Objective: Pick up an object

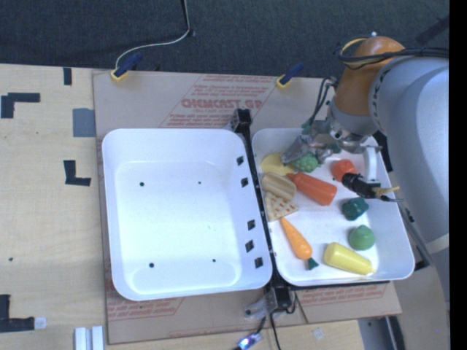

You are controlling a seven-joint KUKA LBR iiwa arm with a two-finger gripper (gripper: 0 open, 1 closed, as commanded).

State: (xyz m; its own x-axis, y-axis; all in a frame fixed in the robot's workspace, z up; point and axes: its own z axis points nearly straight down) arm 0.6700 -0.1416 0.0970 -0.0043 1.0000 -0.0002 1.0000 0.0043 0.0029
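1. One pincer [305, 152] low in right bin [394, 268], at green object [307, 162]; opening: cannot tell.
2. Step: grasp approach.
3. Next: secure hold, then lift clear.

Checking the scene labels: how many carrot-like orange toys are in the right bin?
2. The larger carrot lies mid-bin below the gripper; the small carrot lies lower, near the left wall. More may sit hidden under the arm.

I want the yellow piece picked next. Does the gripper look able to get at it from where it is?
Probably yes: the yellow piece lies uncovered near the right bin front edge, nothing stacked on it; the gripper sits at the back.
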